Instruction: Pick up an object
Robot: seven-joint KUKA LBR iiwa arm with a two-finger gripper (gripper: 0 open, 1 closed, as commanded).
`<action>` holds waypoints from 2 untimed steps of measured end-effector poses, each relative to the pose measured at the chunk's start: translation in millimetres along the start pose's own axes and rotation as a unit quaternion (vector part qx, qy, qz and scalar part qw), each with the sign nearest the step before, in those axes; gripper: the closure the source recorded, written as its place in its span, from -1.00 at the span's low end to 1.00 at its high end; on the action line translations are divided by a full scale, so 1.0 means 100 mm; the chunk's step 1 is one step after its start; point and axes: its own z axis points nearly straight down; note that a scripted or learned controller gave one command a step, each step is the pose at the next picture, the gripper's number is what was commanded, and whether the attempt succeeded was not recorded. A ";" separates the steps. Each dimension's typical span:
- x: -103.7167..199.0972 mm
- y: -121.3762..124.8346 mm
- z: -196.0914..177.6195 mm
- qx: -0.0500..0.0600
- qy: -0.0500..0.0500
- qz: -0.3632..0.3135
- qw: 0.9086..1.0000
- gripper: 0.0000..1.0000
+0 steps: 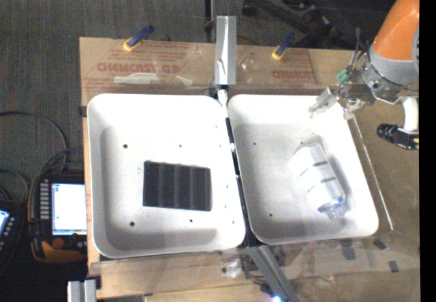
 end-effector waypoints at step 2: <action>0.09 0.14 1.24 -0.006 -0.002 -0.066 0.998 -1.00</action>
